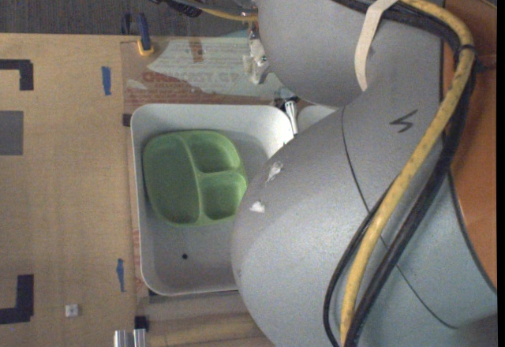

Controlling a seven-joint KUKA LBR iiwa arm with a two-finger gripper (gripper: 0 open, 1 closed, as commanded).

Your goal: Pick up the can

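The grey arm (371,180) looms large over the right half of the camera view, with a yellow cable (410,172) running along it. It covers most of the bin area on the right. A white bin (150,259) lies at centre left, and inside it rests a green divided plate (193,176) with three compartments. The arm's bulk hides whatever lies beneath it.
A tan wooden board (63,180) with black corner marks and blue tape strips spans the left side. A cardboard piece (197,73) lies above the bin. A small dark speck (185,256) sits on the bin floor.
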